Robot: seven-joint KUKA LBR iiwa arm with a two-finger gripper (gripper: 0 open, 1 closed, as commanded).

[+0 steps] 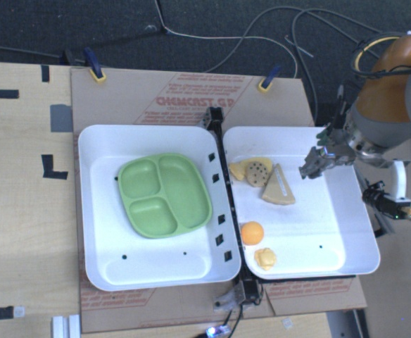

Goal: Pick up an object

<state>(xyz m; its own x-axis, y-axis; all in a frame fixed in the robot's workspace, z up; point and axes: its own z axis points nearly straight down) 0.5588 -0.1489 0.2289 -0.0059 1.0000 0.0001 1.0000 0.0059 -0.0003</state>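
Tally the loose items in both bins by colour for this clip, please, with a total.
Green: 1, divided plate, left bin
Tan: 2, round cookie-like piece, wedge
Orange: 1, ball
Yellow: 1, small lump
Total: 5

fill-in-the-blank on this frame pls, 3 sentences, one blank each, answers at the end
The green divided plate lies in the ___ bin.
The orange ball lies in the ___ bin.
The gripper hangs over the right bin, to the ___ of the tan wedge.

Missing words: left; right; right
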